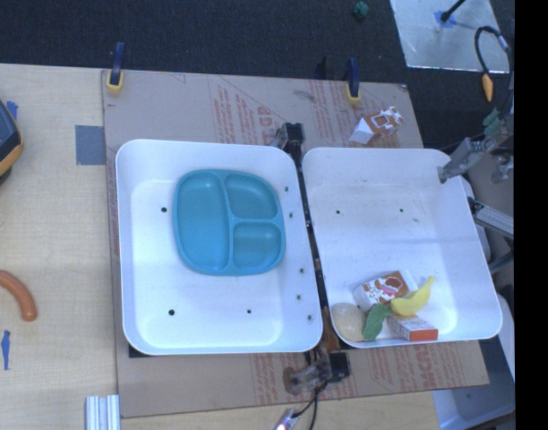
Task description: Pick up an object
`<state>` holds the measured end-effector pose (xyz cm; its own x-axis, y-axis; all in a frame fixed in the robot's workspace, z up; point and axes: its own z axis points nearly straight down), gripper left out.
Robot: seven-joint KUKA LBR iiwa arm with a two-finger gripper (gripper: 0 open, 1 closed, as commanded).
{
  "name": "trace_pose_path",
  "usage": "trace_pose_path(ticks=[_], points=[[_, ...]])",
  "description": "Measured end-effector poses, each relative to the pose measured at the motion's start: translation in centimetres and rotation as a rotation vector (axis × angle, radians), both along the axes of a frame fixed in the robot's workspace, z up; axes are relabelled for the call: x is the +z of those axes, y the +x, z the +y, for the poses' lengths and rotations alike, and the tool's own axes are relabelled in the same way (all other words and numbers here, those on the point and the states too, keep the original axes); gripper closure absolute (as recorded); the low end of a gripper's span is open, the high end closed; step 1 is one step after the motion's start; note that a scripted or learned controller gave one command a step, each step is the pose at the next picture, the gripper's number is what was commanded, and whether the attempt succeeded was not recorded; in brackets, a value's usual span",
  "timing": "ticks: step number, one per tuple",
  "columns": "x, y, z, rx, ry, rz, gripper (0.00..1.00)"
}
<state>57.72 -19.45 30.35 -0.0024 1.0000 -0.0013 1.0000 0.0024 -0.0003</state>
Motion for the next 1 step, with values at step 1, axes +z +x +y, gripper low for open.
trace_pose_path(ticks=[1], points=[[-8.34,7.12,5.06,0.002,0.002,0.004,0.00]])
